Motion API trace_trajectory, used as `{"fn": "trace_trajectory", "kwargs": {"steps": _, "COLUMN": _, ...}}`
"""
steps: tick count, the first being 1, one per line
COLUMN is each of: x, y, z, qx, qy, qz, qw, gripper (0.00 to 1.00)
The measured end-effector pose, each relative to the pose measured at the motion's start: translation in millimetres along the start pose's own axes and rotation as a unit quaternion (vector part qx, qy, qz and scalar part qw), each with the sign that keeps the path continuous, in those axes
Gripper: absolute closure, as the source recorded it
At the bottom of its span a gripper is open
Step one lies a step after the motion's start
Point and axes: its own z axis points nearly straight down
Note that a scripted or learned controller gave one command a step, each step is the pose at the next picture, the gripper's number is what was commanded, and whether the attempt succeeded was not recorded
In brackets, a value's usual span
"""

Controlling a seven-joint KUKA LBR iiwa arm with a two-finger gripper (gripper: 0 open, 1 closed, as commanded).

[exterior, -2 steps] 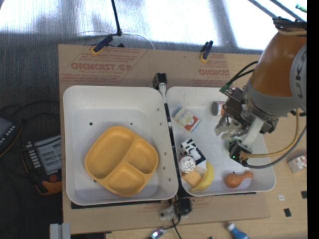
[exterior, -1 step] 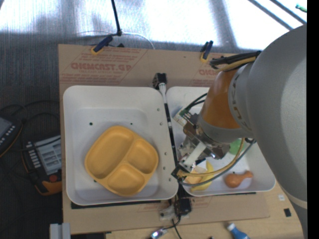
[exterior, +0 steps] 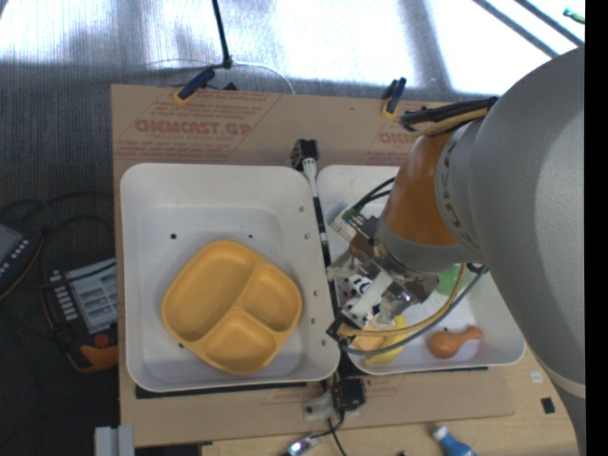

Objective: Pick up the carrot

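Presently listed: carrot (exterior: 452, 341), lying in the right bin (exterior: 503, 350) near its front edge, just right of the gripper (exterior: 366, 316). Gripper lowered over a yellow item (exterior: 385, 342); its opening cannot be told. Yellow divided plate (exterior: 233, 305) held in left bin (exterior: 152, 198).

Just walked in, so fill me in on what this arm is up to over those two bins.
The arm has reached into the right bin, and its gripper is low over the bin's near left corner, above something yellow. The job is to pick up the carrot, the orange piece lying on the bin floor to the right of the gripper, apart from it and not picked up. A green item lies partly hidden behind the wrist. The left bin holds a yellow divided plate.
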Motion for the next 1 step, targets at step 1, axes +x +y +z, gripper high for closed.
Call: {"fn": "trace_trajectory", "kwargs": {"steps": 1, "x": -44.3, "y": 48.6, "z": -0.2, "qx": 0.001, "qy": 0.000, "qz": -0.231, "qw": 0.9729, "gripper": 0.00}}
